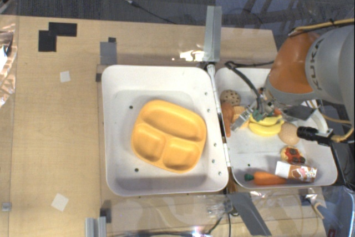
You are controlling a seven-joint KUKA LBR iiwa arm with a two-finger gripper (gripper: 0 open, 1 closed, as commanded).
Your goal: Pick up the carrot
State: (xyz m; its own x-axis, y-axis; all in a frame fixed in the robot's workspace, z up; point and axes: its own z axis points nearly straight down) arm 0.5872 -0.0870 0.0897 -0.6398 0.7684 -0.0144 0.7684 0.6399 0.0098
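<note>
The gripper (250, 117) hangs low over the far-left part of the right bin (327, 177), just left of the banana (265, 127). Its fingers are too small and cluttered to read, so whether they are spread or pressed together I cannot tell; nothing is plainly between them. The carrot (266, 178) lies flat along the near wall of that bin, greens pointing left, well apart from the gripper. A small packet (297, 171) sits just right of it, touching or nearly so. Bare white floor lies between carrot and banana. The left bin (111, 175) holds a yellow divided tray (169, 135)
</note>
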